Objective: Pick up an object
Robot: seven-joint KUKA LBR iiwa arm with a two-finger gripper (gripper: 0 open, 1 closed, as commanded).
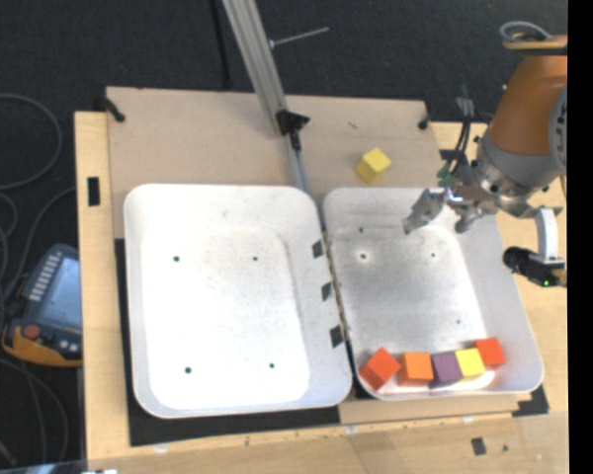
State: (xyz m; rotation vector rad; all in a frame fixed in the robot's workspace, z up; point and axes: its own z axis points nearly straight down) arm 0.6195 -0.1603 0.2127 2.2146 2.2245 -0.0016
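Small coloured cubes (435, 365) line the right white bin's (395, 265) six-o'clock wall; the two-finger gripper (440, 211) hovers at twelve o'clock, fingers apart, holding nothing, probably positioning to descend.

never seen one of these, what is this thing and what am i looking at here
This is a robot arm, grey with an orange band, reaching in from the right of the picture. The single camera sits above the bench and looks down at a slant.

At the arm's tip is a two-finger gripper, hovering over the top part of the right bin. Nothing is visible between its fingers.

On the bench are two shallow white bins side by side. A row of small blocks lies along the near edge of the right bin: a red block, orange block, purple block, yellow block and another red block. A lone yellow cube lies on the bench beyond the bins.
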